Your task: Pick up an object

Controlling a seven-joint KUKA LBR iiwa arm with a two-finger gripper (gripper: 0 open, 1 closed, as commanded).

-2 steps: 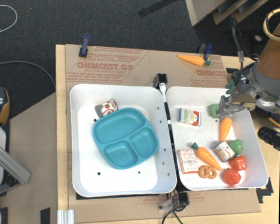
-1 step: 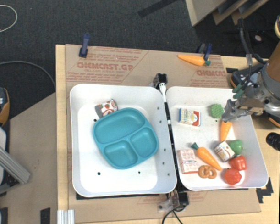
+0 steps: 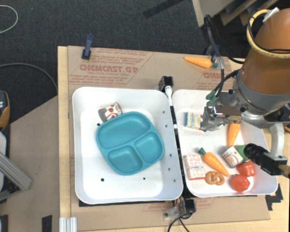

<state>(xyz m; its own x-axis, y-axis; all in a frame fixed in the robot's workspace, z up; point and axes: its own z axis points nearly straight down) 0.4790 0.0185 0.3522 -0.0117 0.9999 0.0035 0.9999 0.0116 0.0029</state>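
Observation:
My gripper (image 3: 210,123) hangs low over the upper part of the right bin (image 3: 193,96), with the grey and orange arm above it. Just left of the gripper lies a small white and blue box (image 3: 193,120), touching it or very nearly so. An orange carrot (image 3: 233,134) lies just right of the gripper. Nearer the front are a second carrot (image 3: 214,161), a pink box (image 3: 194,167), a pretzel (image 3: 214,178), a small can (image 3: 231,156), a red pepper (image 3: 246,169) and a tomato (image 3: 240,183).
The left bin (image 3: 82,134) holds a teal divided plate (image 3: 129,142) and a small can (image 3: 110,112) at its upper left. Another carrot (image 3: 199,62) lies on the bench behind the right bin. A black part (image 3: 264,158) juts over the right bin's right edge.

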